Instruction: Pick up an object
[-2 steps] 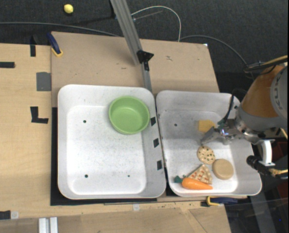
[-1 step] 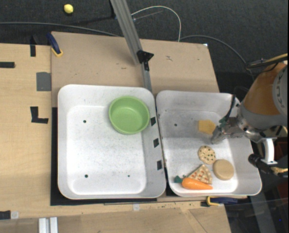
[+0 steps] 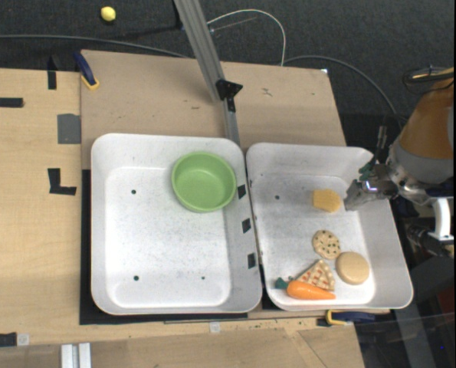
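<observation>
1. Yellow block (image 3: 327, 200) lay in the upper middle of the right bin (image 3: 289, 159), flat on the floor, apart from the other items there.
2. I placed the gripper (image 3: 359, 194) at the right bin's right edge, just beside the block and roughly level with it. The block lay to the camera view's left of the tip, a short way inward.
3. The block's long axis ran roughly left to right in the view, so it pointed more or less toward the gripper.
4. I could not tell how the tip was set; it showed as a dark, blurred mass. I saw nothing held in it.
5. Other candidates sat farther off, toward the near end of the same bin: a speckled cookie (image 3: 326, 244), a tan disc (image 3: 352, 267), a wedge-shaped piece (image 3: 317, 274) and a carrot (image 3: 308, 290), the last two touching.
6. A green bowl (image 3: 204, 181) sat in the left bin (image 3: 120, 228), well apart from the gripper.
7. My judgement: the block was the nearest target, and the coming move turned on a short shift leftward over it before any descent.
</observation>
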### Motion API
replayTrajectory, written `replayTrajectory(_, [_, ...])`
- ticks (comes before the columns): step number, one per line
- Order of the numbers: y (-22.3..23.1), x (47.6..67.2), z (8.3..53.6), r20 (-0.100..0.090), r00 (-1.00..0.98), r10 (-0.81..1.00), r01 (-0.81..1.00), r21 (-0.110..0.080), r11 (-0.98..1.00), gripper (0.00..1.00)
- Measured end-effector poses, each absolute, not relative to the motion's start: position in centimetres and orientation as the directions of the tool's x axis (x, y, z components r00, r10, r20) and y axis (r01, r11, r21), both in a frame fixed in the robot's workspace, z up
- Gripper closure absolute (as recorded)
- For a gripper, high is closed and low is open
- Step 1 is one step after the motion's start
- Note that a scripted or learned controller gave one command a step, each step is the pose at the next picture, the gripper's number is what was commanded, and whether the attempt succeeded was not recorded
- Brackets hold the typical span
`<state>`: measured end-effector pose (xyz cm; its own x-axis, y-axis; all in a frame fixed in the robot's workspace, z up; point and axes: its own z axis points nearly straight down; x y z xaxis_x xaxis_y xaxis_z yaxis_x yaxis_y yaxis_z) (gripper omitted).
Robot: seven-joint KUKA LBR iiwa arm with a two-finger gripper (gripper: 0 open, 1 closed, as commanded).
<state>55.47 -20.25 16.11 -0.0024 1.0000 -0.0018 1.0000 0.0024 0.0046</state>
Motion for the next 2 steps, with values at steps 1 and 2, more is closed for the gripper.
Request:
replayTrajectory(1, [-20.1, 55.5, 20.3, -0.001, -0.002, 1.000, 1.000, 0.003, 0.002, 1.00])
replayTrajectory(2, [-21.0, 55.7, 26.2, -0.003, -0.001, 1.000, 1.000, 0.005, 0.001, 1.00])
